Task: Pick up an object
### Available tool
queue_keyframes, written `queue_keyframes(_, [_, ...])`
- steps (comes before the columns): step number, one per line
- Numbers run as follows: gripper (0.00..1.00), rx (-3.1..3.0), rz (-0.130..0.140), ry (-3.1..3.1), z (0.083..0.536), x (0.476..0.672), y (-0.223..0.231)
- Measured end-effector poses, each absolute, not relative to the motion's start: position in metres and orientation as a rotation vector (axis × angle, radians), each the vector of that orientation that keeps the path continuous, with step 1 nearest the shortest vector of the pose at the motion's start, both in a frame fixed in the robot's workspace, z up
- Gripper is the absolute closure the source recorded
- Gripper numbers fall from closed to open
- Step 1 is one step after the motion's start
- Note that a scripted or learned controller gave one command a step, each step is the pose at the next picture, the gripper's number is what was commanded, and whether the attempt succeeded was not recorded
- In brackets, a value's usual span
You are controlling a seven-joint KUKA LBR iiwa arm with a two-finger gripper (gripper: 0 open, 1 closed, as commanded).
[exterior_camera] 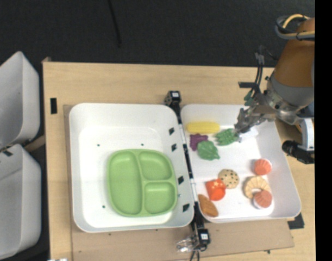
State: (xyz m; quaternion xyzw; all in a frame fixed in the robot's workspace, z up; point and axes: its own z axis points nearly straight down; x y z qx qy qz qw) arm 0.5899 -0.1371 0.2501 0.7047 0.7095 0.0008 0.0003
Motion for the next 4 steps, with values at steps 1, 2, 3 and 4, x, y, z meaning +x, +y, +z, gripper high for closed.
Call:
queue_keyframes(1, [1.0, 2.215, 0.0, 2.229, 0.248, 0.591, -0.093])
queue_keyframes(2, [1.0, 2.215, 0.001, 2.23, 0.244, 0.597, -0.031])
queue_keyframes(3, [1.0, 2.214, 0.003, 2.228, 0.235, 0.615, 0.016])
queue_keyframes(4, [1.0, 2.217, 0.0, 2.227, 0.241, 0.602, 0.032])
